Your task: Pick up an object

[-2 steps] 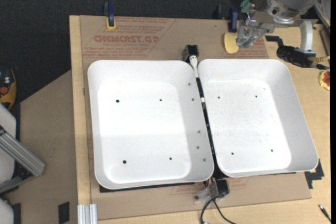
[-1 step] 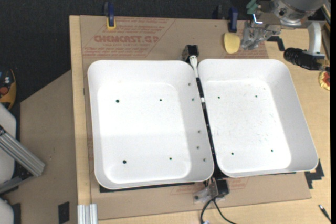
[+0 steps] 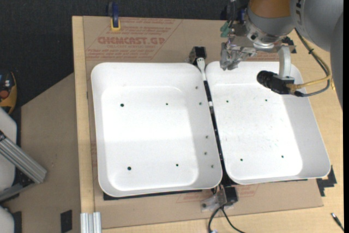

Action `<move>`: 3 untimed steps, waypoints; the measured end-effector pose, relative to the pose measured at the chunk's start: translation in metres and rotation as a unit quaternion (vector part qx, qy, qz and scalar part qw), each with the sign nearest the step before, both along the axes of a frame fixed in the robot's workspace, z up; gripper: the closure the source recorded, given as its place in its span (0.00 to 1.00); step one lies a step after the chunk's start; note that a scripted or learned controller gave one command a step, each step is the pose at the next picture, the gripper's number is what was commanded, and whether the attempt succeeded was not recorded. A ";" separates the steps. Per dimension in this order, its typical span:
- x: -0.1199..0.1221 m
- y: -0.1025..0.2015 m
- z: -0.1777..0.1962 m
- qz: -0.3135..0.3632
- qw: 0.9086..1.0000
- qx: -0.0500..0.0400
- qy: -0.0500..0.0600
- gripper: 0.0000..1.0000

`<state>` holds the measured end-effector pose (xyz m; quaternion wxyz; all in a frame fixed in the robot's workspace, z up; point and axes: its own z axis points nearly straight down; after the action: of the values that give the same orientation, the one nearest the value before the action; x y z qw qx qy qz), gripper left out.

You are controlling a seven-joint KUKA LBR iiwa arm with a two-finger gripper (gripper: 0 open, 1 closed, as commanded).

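My gripper (image 3: 230, 60) hangs from the grey and orange arm at the far left corner of the right bin (image 3: 305, 133), just over its back rim and close to the divider between the bins. I see no object between its tips, which are small and blurred here. The left bin (image 3: 103, 117) lies beside it, showing white floor with a few small dark dots.
A black cylinder with a yellow cable (image 3: 272, 82) hangs on a white bracket from the wrist, over the right bin's far side. Black clamps (image 3: 197, 55) sit at the divider's far end and near end (image 3: 226, 195). A blue clamp (image 3: 114, 12) holds the board's back edge.
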<state>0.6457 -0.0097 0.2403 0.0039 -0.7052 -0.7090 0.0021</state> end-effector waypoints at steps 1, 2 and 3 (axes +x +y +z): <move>-0.019 0.032 0.104 -0.001 1.000 -0.001 -0.009 1.00; 0.014 0.091 -0.020 0.000 1.000 -0.001 0.001 1.00; 0.009 0.010 0.073 -0.006 1.000 -0.003 -0.009 1.00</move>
<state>0.6551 0.0005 0.3132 -0.0043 -0.7094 -0.7048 -0.0024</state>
